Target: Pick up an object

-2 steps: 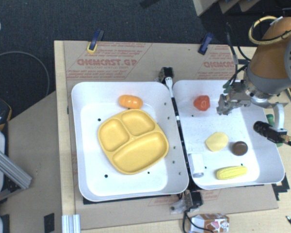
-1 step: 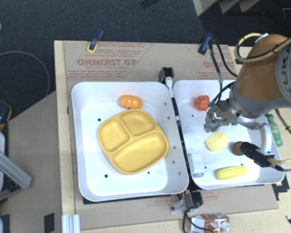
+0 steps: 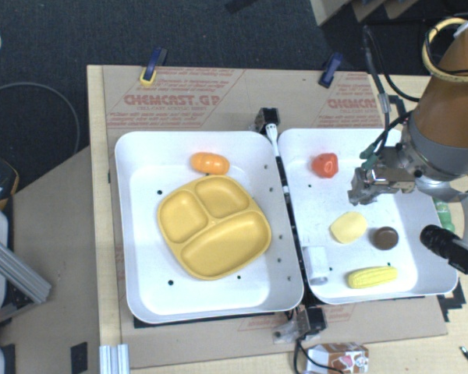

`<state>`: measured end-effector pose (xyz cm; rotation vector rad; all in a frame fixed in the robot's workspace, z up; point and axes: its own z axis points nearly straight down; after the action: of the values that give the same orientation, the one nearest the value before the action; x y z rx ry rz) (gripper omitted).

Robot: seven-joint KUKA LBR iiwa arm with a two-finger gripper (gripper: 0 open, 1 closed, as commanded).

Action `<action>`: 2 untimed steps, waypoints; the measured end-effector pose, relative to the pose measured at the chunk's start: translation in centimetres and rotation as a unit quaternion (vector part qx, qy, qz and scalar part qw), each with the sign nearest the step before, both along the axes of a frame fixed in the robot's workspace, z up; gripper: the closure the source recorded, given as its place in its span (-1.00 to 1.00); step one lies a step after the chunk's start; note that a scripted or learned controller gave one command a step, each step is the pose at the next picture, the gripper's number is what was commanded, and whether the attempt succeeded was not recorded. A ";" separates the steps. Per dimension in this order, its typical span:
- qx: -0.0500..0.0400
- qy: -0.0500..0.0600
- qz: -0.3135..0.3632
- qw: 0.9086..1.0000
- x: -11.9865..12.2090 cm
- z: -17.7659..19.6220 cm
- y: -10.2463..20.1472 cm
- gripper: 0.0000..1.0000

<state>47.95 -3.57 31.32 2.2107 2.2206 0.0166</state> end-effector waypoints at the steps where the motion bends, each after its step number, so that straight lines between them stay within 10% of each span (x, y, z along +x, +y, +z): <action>1: 0.000 0.003 0.003 1.000 0.1 4.1 7.4 1.00; 2: -0.001 0.009 -0.001 1.000 -0.1 -0.4 9.2 1.00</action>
<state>47.90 5.62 30.87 2.2226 2.2262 -0.0057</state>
